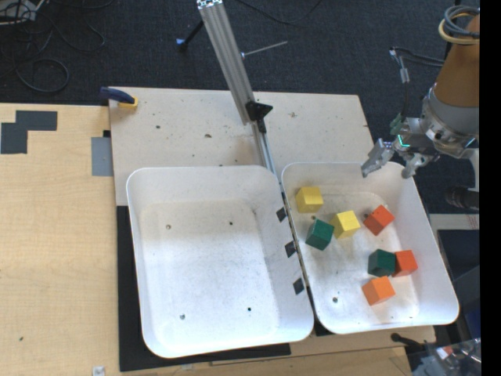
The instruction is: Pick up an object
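Camera view looks down on a bench (188, 131) with two white bins side by side. The left bin (149, 210) has small dark specks on its floor. The right bin (438, 288) has blocks in it.

One yellow block (309, 198) sits near the top left of the right bin. A second yellow block (347, 223) sits lower and to the right of it. A green block (319, 234) is touching that second yellow block on its left side. A red-orange block (378, 219) sits near the yellow one, a little apart. Lower down, a dark green block (381, 262) is touching another red-orange block (405, 262) beside it. An orange block (379, 290) sits just below those two.

The gripper (390, 160) hangs over the top right edge of the right bin, above all the blocks. Its two fingers are spread apart with nothing between them. One finger (374, 161) points down to the left. None of the blocks touch the gripper. The arm (458, 77) comes in from the right side.

A long silver metal bar (228, 53) leans up from the bench between the bins. A blue and yellow clamp (119, 96) is at the top left corner of the bench. Black cables (39, 69) lie on the dark floor behind the bench.
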`<state>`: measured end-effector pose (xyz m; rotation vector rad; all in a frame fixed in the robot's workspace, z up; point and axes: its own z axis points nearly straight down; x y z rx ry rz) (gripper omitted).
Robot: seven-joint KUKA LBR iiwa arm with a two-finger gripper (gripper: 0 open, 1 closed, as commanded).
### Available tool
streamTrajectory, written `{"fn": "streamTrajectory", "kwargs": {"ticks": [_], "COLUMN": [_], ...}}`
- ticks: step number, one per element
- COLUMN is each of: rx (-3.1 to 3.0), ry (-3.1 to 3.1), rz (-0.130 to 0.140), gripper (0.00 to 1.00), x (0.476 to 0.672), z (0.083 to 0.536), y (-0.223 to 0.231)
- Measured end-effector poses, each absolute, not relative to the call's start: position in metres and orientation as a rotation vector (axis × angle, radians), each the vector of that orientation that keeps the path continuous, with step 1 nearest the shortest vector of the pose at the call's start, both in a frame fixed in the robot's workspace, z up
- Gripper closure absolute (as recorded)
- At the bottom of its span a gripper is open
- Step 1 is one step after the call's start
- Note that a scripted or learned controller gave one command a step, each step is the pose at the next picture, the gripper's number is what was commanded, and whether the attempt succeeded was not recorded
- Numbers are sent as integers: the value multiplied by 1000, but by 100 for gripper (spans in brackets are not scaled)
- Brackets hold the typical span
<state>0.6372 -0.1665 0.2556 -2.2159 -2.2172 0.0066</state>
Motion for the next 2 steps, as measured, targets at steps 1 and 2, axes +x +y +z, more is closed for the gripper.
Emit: {"fn": "streamTrajectory", "kwargs": {"ticks": [1, 2], "rx": [-2216, -2213], "ry": [-2224, -2221], "rz": [4, 7], "gripper": [0, 0], "x": [638, 646], "z": [259, 208], "y": [-166, -169]}}
